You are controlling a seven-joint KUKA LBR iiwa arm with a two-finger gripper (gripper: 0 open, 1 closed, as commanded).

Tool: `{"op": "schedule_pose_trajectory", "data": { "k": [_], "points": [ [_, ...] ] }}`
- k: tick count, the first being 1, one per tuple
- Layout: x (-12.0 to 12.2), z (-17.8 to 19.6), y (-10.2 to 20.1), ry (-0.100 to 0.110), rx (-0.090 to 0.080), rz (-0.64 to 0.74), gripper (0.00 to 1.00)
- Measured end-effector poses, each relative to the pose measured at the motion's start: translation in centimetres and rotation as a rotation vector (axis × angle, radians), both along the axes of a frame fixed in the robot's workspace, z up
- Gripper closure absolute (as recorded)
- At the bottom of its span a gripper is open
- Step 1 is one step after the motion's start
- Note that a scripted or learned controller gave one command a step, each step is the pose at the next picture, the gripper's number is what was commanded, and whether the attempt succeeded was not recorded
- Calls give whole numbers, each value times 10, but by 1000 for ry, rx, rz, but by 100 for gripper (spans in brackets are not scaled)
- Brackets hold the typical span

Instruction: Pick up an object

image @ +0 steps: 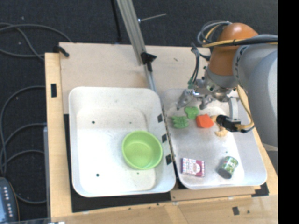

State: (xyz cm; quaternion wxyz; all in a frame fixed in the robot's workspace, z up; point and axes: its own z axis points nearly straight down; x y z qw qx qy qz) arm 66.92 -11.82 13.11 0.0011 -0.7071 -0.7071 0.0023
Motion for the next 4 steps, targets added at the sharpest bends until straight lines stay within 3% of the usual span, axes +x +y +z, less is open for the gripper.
{"op": "schedule_pose_trajectory", "data": {
  "k": [1,3,4],
  "points": [
    [2,16,-1,-9,-1,-2,100],
    [1,130,5,-6,0,2,100],
    [2,151,4,-8,1,5,100]
  ]
}}
